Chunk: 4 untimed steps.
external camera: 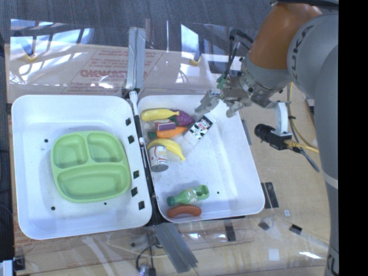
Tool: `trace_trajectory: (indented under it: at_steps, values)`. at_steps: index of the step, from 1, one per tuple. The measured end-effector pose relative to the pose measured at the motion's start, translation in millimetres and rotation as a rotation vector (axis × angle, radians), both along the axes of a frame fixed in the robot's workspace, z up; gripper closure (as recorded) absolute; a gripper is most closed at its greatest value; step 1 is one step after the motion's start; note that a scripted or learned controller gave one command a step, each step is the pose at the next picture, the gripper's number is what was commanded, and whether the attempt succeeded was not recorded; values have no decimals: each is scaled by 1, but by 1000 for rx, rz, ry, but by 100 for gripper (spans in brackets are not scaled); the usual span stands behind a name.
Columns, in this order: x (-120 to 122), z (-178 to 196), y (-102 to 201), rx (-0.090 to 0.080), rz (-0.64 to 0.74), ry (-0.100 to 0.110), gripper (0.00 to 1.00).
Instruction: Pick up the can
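Nearest the camera in the right bin (253, 195) lie a red sausage (184, 211) and a green bottle (188, 196), both on their sides near the front wall. Further in, the can (158, 158) lies close to the bin's left wall, with a banana (172, 149) just beside it, perhaps touching, though the view is too coarse to be sure. Beyond sit a carrot (171, 131), a purple piece (184, 119), a second banana (159, 114) and a black-and-white carton (199, 128). At the far edge the gripper (218, 105) hovers with fingers spread and nothing between them, well apart from the can, so the approach looks not yet begun. The left bin (23, 154) holds a green divided plate (90, 165).
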<state>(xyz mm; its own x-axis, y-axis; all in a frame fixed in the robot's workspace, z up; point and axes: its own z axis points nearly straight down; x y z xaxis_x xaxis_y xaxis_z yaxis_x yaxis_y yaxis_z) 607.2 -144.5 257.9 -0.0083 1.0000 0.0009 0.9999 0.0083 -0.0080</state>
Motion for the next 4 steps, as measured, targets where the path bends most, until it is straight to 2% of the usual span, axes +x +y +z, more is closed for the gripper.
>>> trace_trajectory:
  at_steps: [1,2,3,4]
  values:
    - [3,-135,-9,-1,192,-11,0]
    - [5,-125,-11,-6,195,-12,100]
    - [-14,-53,33,1,368,-5,100]
    - [-65,-61,89,3,459,-2,100]
